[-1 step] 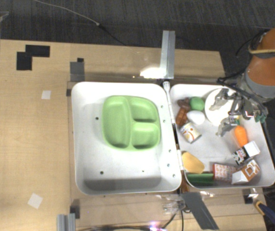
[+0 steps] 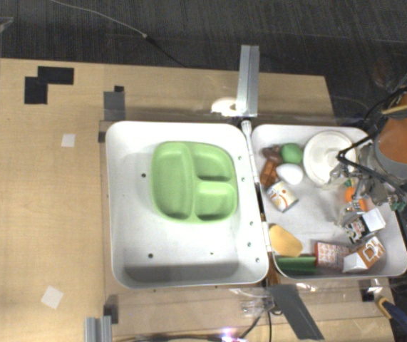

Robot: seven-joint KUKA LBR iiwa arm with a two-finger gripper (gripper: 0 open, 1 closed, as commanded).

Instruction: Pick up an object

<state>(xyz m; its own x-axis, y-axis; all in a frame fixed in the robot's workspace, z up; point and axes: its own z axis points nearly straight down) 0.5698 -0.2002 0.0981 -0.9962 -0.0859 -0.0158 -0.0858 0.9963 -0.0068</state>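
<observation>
Gripper (image 2: 356,204) sits low at 3 o'clock in the right bin (image 2: 403,266); can't tell its state. Likeliest target: small white box (image 2: 371,219) just beside it at 5 o'clock. Looks light, stiff cardboard, so pinch across flat sides.

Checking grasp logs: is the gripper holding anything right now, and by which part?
Cannot be told. The gripper is down in the right bin among small items near the white bowl, but the view is too cluttered to show anything between its fingers.
</observation>
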